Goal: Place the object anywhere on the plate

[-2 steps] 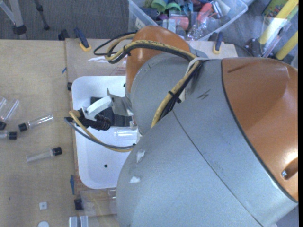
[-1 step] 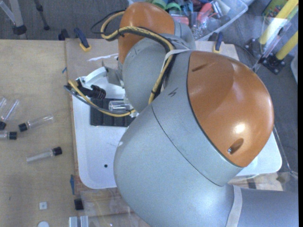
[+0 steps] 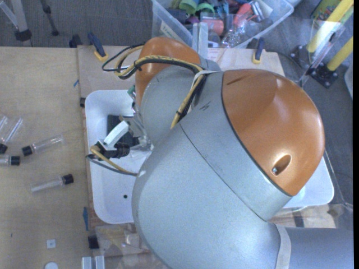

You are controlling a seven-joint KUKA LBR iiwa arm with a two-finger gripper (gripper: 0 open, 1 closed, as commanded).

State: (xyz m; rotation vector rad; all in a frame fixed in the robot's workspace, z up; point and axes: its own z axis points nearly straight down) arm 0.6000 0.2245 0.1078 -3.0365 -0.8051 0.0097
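My grey and orange arm [image 3: 224,150] spreads across most of the view and hides much of both bins. Its wrist end reaches down into the left white bin [image 3: 104,192], where the gripper [image 3: 133,134] sits low near the bin's far half. The arm covers whatever lies under and around the gripper. A bare strip of the left bin's floor shows at its near left. A corner of the right bin [image 3: 324,190] peeks out past the arm.
Several clear capped tubes [image 3: 45,144] lie on the wooden bench to the left. A clear box of colourful items [image 3: 221,7] stands behind the bins. Blue clamps [image 3: 96,45] hold the board's far edge.
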